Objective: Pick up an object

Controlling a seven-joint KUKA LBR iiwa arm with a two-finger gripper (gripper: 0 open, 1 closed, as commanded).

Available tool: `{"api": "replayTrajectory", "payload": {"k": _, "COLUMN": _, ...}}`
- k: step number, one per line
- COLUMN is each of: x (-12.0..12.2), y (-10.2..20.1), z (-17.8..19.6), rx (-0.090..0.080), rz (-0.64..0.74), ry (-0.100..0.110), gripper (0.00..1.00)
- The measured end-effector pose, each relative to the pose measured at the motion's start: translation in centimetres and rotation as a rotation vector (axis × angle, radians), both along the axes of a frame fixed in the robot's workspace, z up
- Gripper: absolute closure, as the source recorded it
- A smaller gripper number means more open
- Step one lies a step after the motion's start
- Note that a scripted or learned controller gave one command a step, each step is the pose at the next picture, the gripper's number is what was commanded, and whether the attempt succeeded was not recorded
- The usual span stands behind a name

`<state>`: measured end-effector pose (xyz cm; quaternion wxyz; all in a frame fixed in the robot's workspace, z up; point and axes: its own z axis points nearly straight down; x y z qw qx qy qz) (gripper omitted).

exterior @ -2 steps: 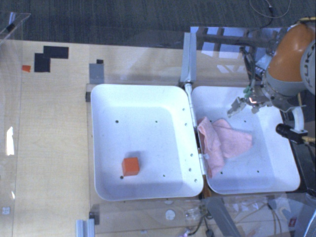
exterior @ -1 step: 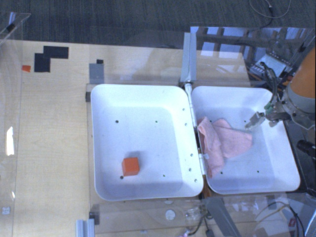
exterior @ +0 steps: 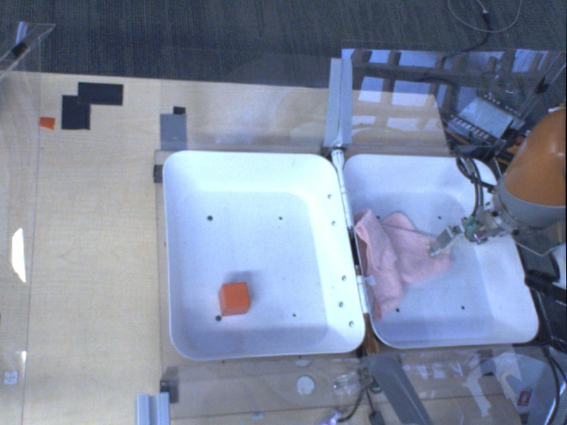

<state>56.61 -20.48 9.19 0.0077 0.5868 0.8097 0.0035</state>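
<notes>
A crumpled pink cloth (exterior: 395, 257) lies in the right bin (exterior: 478, 326), against its left wall. My gripper (exterior: 442, 243) is low in that bin, at the cloth's right edge, reaching in from the right under the orange band (exterior: 536, 171) of the arm. Its tip meets or overlaps the cloth's edge; I cannot tell whether the cloth is gripped. An orange cube (exterior: 235, 298) rests on the floor of the left bin (exterior: 190, 237), near the front left.
The two white bins share a raised divider (exterior: 348, 237). Cables and a clear-walled frame (exterior: 478, 104) stand behind the right bin. Black and orange markers (exterior: 84, 104) lie on the wooden bench at the far left.
</notes>
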Motion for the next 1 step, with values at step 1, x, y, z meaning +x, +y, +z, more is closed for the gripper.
{"api": "replayTrajectory", "payload": {"k": 1, "x": -3.52, "y": -0.09, "z": 0.09, "rx": -0.007, "rz": 0.24, "ry": -0.003, "gripper": 0.0}}
